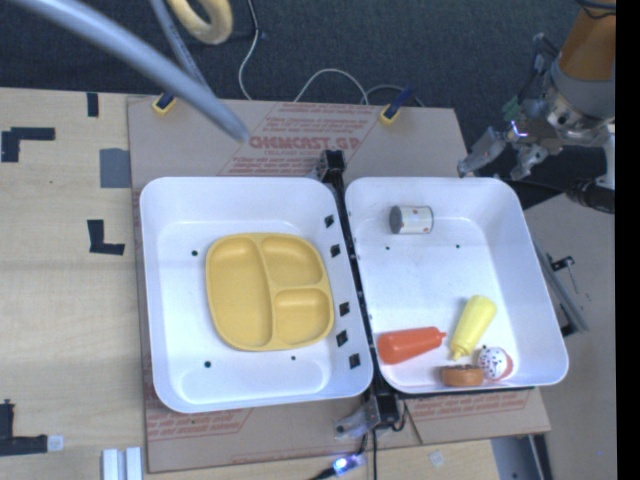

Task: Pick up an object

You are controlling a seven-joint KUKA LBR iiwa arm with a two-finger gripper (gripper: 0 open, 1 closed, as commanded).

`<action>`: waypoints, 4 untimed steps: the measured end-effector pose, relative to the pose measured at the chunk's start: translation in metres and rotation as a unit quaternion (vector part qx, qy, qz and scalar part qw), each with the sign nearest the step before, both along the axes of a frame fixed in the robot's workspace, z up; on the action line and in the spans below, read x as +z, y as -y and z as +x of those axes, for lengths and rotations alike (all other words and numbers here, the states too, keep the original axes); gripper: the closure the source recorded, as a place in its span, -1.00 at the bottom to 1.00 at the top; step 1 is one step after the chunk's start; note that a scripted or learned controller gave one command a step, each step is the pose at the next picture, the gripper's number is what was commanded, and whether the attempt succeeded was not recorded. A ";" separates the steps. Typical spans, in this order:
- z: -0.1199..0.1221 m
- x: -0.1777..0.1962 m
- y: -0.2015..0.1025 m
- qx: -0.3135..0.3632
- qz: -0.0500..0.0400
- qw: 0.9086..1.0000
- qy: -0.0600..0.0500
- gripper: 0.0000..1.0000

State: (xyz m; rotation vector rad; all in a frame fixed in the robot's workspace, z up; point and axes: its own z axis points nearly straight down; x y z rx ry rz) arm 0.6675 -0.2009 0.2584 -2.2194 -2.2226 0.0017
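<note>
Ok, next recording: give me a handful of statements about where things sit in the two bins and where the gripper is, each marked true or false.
1. The yellow divided plate lies in the left bin. True.
2. The grey cylinder touches the orange carrot. False: it lies alone near the far side of the right bin, well apart from the carrot.
3. The yellow bottle lies near the carrot, in the right bin's near part. True.
4. The gripper is down inside the left bin. False: it is outside the bins, beyond the right bin's far right corner.
5. The plate has food in its compartments. False: all three compartments show bare yellow.
</note>
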 end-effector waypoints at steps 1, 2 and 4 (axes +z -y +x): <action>-0.005 -0.063 0.004 0.000 0.000 1.000 -0.003 -1.00; -0.008 -0.125 -0.005 0.000 0.001 1.000 -0.003 -1.00; -0.001 -0.135 -0.006 0.002 0.002 1.000 0.004 1.00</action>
